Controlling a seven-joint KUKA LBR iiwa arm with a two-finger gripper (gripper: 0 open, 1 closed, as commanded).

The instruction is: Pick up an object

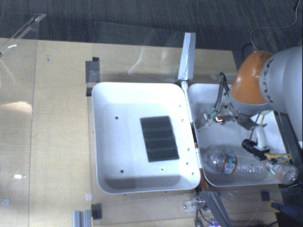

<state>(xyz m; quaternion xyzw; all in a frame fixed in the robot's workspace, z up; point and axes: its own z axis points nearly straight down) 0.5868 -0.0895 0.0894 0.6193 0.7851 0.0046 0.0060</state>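
A black ribbed rectangular pad (159, 138) lies flat in the middle of the left bin (113, 103). A clear plastic bottle (246, 166) lies on its side along the front wall of the right bin (213, 141). It has a bluish label band and its neck points right. My gripper (214, 117) hangs low over the back left part of the right bin, close to the wall shared by the two bins. It is behind and to the left of the bottle and apart from it. I see nothing held in it.
A metal post (187, 56) stands behind the gap between the bins. The grey arm with its orange band (251, 79) covers the back right of the right bin. Bare wooden bench (47, 126) stretches to the left.
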